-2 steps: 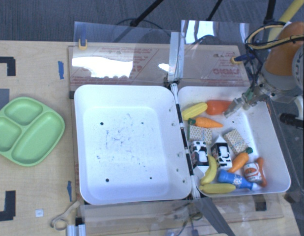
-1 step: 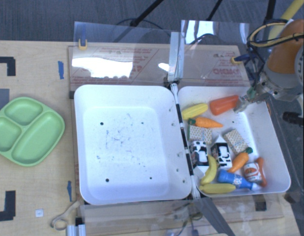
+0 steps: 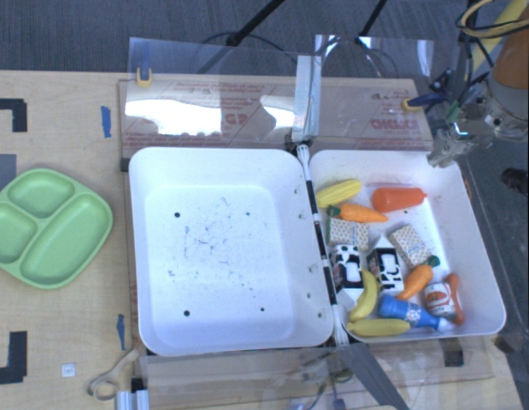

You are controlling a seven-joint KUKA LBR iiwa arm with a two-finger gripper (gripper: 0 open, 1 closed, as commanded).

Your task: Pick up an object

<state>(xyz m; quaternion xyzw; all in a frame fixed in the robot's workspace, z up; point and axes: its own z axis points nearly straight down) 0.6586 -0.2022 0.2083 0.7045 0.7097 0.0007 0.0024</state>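
The right bin [image 3: 482, 272] holds a pile of toy food. A yellow corn cob [image 3: 338, 192] lies at its far left, next to an orange carrot [image 3: 362, 213] and a fat orange-red vegetable [image 3: 398, 198]. Nearer me are two patterned boxes [image 3: 411, 243], black-and-white blocks [image 3: 385, 266], two bananas [image 3: 367, 295], a blue item [image 3: 407, 310], another carrot [image 3: 415, 280] and a small red-and-white can [image 3: 439, 297]. My gripper [image 3: 443, 149] hangs over the bin's far right corner, above and apart from all the objects, with nothing seen in it.
The left bin [image 3: 161, 178] is bare white with faint scuff marks. A green divided plate [image 3: 46, 226] sits on the bench at far left. Clear plastic walls [image 3: 247, 101] stand behind both bins. Cables [image 3: 486, 15] hang by the arm at top right.
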